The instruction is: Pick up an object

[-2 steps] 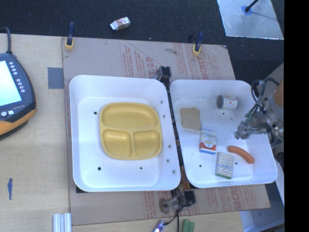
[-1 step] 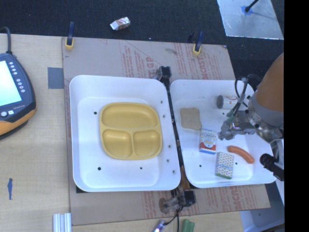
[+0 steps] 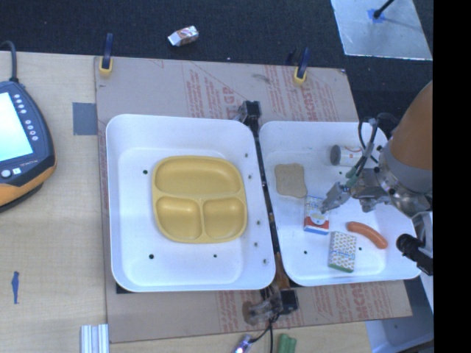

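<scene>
Altogether: 2 bins [image 3: 132, 271], 1 yellow tray [image 3: 199, 197], 1 sausage [image 3: 366, 234], 2 cartons [image 3: 342, 251].

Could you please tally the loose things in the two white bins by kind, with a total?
Yellow divided tray, left bin: 1
Tan sponge-like pad, right bin: 1
Small cartons, red-white-blue and green-patterned: 2
Orange sausage-like toy: 1
Grey cylinder: 1
Total: 6

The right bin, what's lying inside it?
In the right bin: a tan sponge-like pad, a red-white-blue carton, a patterned box, an orange sausage-shaped toy and a small grey cylinder. The arm covers its right side.
</scene>
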You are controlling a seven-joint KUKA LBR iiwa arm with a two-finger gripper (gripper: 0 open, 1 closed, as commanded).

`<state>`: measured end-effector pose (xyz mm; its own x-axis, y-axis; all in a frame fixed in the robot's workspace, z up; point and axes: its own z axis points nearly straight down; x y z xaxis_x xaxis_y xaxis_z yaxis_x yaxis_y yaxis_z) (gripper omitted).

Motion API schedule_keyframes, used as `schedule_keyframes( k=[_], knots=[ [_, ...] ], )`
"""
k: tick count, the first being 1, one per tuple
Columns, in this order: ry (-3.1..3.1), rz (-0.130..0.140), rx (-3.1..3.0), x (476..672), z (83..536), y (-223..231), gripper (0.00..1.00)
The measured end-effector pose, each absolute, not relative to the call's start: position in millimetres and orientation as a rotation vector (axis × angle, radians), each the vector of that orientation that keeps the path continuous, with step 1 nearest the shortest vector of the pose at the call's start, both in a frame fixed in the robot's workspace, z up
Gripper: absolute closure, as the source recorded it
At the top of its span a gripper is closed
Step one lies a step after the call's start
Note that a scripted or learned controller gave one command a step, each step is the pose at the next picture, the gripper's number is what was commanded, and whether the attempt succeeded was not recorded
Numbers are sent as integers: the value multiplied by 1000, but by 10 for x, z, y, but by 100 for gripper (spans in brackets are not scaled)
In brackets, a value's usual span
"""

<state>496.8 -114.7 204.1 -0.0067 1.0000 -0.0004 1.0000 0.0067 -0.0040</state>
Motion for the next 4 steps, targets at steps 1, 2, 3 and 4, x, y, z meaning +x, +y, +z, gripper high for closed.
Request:
schedule_keyframes(
  k=[1,2,3,4],
  knots=[
    [-2226,6,-2211,4955,936,-986,0],
    [-2233,9,-2205,4961,1040,-996,100],
    [-2223,3,-2218,5326,1287,-1640,100],
    [-2222,2,-2218,4824,1137,-2125,100]
  ],
)
